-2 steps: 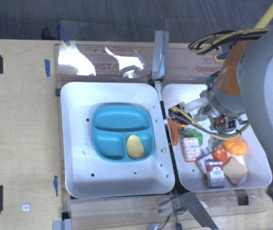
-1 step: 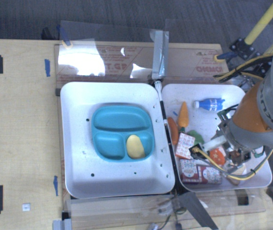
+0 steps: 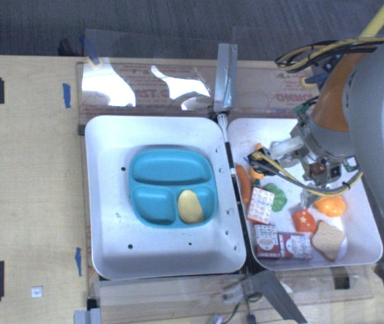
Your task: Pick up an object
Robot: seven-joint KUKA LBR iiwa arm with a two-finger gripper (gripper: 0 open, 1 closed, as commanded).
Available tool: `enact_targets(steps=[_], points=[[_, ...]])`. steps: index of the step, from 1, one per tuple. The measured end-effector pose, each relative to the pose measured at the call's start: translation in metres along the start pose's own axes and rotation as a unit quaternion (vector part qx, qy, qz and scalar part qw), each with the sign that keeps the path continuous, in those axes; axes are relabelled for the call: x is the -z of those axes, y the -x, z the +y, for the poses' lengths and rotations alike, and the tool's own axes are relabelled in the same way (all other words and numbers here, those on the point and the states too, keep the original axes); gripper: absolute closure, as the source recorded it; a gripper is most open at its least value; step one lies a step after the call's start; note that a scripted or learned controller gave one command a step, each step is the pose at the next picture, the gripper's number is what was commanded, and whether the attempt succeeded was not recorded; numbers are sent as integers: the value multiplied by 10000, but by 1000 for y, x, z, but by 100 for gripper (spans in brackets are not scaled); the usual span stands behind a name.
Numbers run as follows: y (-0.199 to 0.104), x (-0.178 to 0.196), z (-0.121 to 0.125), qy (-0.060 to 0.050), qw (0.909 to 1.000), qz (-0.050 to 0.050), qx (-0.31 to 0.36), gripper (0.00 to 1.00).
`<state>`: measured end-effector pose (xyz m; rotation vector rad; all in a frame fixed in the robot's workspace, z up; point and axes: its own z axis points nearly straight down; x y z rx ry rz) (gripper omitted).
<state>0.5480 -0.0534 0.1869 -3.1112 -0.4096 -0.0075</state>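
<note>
Jaws' spread I cannot tell, poised over the right bin point(image 3: 370, 238) by one orange point(image 3: 331, 206) and two cartons point(image 3: 260, 205).

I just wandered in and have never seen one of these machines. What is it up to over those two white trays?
A grey robot arm reaches in over the right bin, its gripper low among a jumble of toy food: an orange piece, a slice of bread, a small red box. Nothing is visibly held. In the left bin sits a blue divided tray with a yellow object in one compartment.
</note>
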Motion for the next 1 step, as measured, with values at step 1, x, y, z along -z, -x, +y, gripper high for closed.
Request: enact_targets(steps=[1], points=[[-98,-4,20,7,9996,-34,-295,0]])
